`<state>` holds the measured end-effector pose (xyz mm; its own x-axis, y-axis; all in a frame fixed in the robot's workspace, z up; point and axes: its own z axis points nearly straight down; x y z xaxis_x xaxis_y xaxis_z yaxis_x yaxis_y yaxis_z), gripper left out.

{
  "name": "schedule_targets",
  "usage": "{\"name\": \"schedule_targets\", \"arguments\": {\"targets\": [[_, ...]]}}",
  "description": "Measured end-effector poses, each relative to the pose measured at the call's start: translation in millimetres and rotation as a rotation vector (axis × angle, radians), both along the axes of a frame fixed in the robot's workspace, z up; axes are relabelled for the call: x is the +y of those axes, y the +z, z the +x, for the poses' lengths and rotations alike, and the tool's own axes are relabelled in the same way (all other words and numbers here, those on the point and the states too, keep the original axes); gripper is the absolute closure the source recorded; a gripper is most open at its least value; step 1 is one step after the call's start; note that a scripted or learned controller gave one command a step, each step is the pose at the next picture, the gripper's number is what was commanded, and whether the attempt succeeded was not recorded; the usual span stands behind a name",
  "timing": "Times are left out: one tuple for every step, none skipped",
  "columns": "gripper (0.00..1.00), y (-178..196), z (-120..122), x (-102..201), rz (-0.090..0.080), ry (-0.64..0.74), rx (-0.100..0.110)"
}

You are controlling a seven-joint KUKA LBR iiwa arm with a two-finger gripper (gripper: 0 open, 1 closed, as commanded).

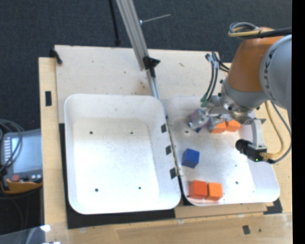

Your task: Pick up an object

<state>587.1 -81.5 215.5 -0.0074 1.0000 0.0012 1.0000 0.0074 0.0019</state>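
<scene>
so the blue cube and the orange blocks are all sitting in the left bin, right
Not quite. In the camera view, the blue cube and the orange blocks are sitting in the right bin, not the left bin.

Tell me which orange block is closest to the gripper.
The orange block right beside the gripper, at the right bin's far end. The other two orange blocks sit together at its near edge, beyond the blue cube.

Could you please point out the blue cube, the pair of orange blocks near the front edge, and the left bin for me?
blue cube (190, 157), camera view, on its top face.
pair of orange blocks (205, 189), camera view, where the two meet.
left bin (112, 101), camera view, on its far rim.
</scene>
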Motion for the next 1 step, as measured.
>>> {"name": "schedule_targets", "arguments": {"targets": [[1.0, -6.7, 6.4, 53.1, 0.0, -0.001, 0.004]]}}
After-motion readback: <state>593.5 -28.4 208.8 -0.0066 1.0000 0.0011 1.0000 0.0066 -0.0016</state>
